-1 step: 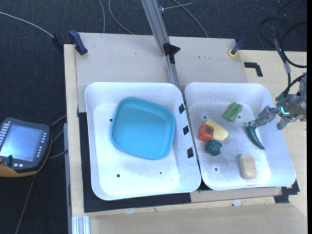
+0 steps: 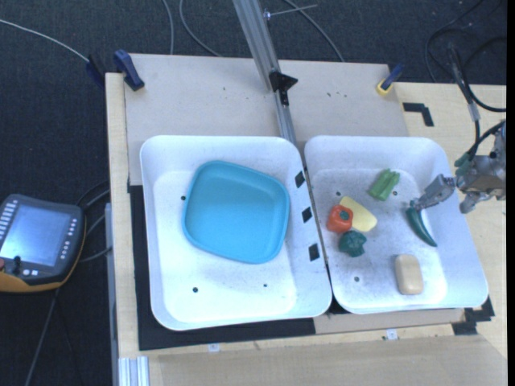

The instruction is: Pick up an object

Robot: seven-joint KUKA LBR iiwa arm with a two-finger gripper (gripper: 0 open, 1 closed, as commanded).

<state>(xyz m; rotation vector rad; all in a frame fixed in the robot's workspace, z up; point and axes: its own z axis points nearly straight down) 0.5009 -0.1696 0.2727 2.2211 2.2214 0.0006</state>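
The right bin point(image 2: 451, 288) holds several small items: a light green vegetable point(image 2: 385, 185), a red pepper point(image 2: 340, 219) touching a yellow piece point(image 2: 361, 216), a dark teal broccoli point(image 2: 352, 244), a tan block point(image 2: 409, 273) and a dark green chili point(image 2: 421, 226). My gripper point(image 2: 451, 197) reaches in over the bin's right rim. It is open, with nothing between its fingers. The left fingertip point(image 2: 426, 199) is just above the top end of the dark green chili.
The left bin point(image 2: 161, 280) holds a blue square plate point(image 2: 236, 211). A metal pole point(image 2: 256, 30) slants down to the gap between the bins. A handheld pendant point(image 2: 36, 240) lies off the bench at left. Clamps point(image 2: 129, 69) sit at the back corners.
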